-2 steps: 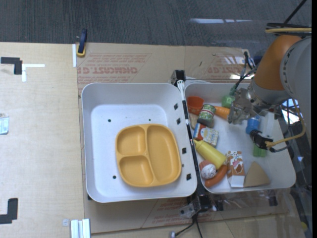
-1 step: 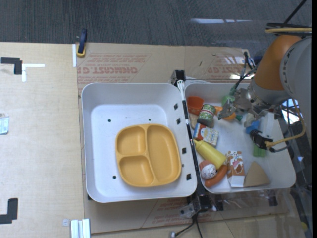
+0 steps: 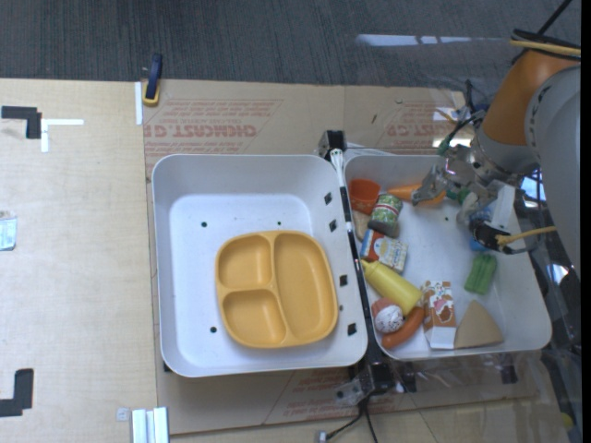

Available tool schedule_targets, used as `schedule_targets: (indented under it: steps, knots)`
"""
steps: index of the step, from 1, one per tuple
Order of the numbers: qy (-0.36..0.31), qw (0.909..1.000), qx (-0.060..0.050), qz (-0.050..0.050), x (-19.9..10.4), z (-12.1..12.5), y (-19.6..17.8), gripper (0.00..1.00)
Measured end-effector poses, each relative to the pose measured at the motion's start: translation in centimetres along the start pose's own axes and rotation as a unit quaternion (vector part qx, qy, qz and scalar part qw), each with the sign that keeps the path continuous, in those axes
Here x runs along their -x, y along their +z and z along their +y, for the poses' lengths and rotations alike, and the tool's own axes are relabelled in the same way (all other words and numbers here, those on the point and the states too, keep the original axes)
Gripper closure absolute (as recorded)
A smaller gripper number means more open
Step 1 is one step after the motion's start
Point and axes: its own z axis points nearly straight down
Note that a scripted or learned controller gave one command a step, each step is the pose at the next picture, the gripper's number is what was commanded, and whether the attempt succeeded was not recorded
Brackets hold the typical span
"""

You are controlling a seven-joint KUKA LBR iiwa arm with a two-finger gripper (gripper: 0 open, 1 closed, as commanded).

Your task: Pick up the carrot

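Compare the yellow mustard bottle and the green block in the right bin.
The mustard bottle is yellow, long and rounded; the green block is green, shorter and squared. The bottle lies on a slant near the bin's left wall; the block sits by the right side. Both rest on the right bin's floor.

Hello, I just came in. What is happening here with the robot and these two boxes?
A grey robot arm with an orange band reaches from the right into the right bin, which is full of toy food. Its gripper is low at the bin's far end, right at the carrot; I cannot tell whether it has gripped it. The left bin holds a yellow divided plate.
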Motion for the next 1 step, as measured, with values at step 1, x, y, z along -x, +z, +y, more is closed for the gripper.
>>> schedule_targets:
  steps: [1]
  knots:
    - [-0.003, 0.9999, 0.009, -0.007, 0.26, 0.23, -1.00, 1.00]
